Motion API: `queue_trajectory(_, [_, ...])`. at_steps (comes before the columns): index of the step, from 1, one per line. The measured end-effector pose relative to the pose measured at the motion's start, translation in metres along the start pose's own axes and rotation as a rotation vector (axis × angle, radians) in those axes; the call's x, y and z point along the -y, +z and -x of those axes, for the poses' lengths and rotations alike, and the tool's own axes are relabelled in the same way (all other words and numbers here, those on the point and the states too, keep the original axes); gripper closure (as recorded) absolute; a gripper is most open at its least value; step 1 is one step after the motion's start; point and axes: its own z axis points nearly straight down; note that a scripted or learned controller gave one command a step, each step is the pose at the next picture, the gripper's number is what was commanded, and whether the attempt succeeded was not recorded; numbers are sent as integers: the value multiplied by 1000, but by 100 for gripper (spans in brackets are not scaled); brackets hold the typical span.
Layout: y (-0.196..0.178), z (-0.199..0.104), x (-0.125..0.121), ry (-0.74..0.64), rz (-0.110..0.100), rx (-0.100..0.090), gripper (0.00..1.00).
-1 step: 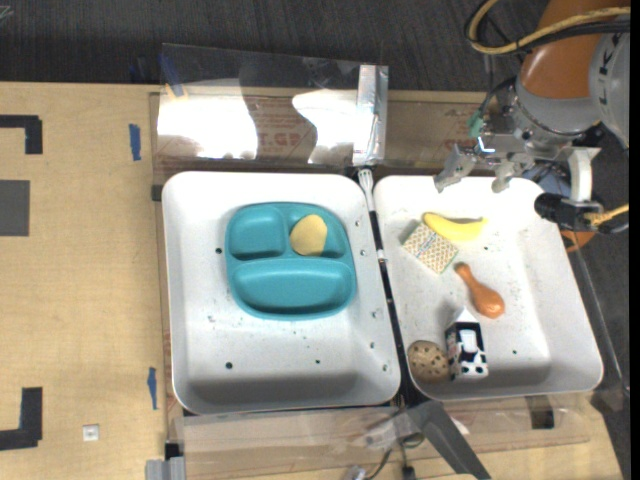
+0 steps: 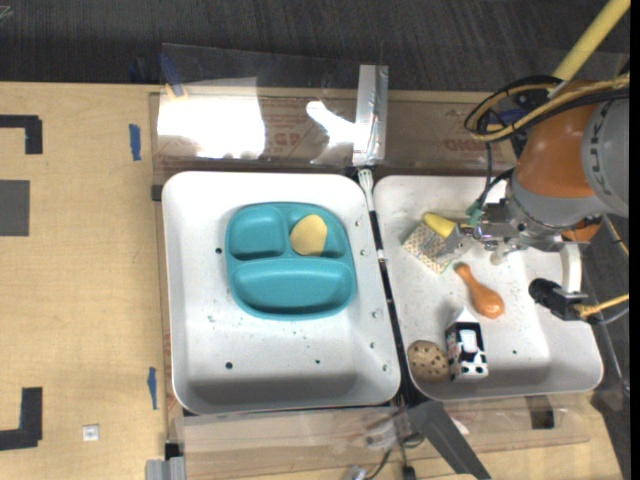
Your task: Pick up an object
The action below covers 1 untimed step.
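Tool (image 2: 478, 230) first: your tool sits low over the upper middle of the right bin (image 2: 575, 360), at the end of the grey arm with its orange band (image 2: 553, 158), and you cannot tell from this slanted view how its tips stand, so do not count anything as held. Just to its left lies the nearest candidate, a yellow block (image 2: 439, 225) resting against a speckled grey sponge-like piece (image 2: 428, 250); the two touch, and the tool appears just beside the yellow one rather than around it. A little below, apart from that pair, an orange pin-shaped toy (image 2: 480, 293) lies on the bin floor at a slant. Near the front wall you have a brown speckled ball (image 2: 428, 359) and, just beside it, a small black-and-white item (image 2: 468, 349). Across the divider, the left bin (image 2: 200, 368) carries a teal divided tray (image 2: 285, 286) with a yellow egg-shaped piece (image 2: 309, 234) in its upper right compartment. Judging by the pose, you are at the approach-and-close step, nothing yet lifted. Your next move calls for centring on the yellow block, closing firmly, then rising straight up; expect the sponge-like piece to crowd the grasp on its left side.
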Motion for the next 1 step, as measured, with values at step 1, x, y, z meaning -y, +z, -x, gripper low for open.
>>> queue_trajectory(1, [29, 13, 88, 10, 11, 1, 0])
